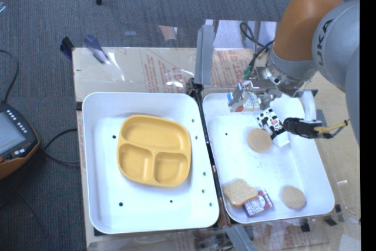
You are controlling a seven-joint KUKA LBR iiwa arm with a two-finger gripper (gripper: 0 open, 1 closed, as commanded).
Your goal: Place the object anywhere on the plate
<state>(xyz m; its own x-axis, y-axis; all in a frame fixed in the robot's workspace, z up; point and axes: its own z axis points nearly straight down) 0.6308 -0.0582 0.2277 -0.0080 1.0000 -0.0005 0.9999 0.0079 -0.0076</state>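
Two shallow white bins sit side by side on the bench. The left bin [94, 126] holds a yellow divided plate [154, 150] with three compartments, lying near its middle. The right bin [320, 179] holds a round tan cookie [259, 140] near its centre, a second round cookie [293, 197] at lower right, a slice of toast [239, 191] at lower left and a small red packet [257, 204] just beside the toast. A black-and-white spotted item [268, 120] lies near the upper cookie. The arm [317, 26] enters from the upper right, its gripper [249, 96] above the right bin's far edge.
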